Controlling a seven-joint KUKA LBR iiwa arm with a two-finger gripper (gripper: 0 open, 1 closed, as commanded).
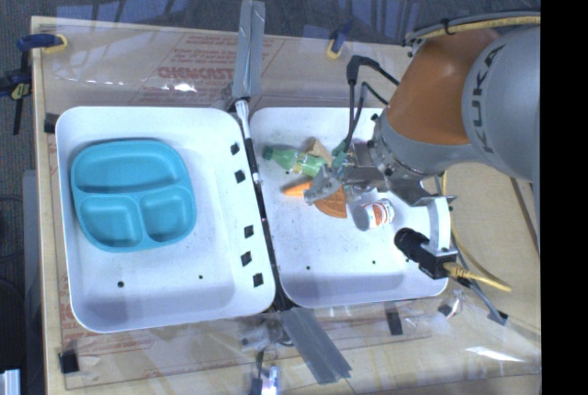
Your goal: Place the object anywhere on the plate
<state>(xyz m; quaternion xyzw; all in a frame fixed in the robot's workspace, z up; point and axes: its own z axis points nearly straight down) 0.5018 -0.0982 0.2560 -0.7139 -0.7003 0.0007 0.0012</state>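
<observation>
Pale bench (138, 76), left white bin (156, 292), right white bin (340, 278) beside it

Blue plate (134, 192) open above; toys (299, 162) crowding right bin (340, 266)

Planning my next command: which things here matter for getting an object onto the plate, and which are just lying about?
Job: blue plate; end effector; candidate objects by it: green piece, orange piece, red-and-white piece.
Lying about: left blue clamp; rear clamp.
</observation>
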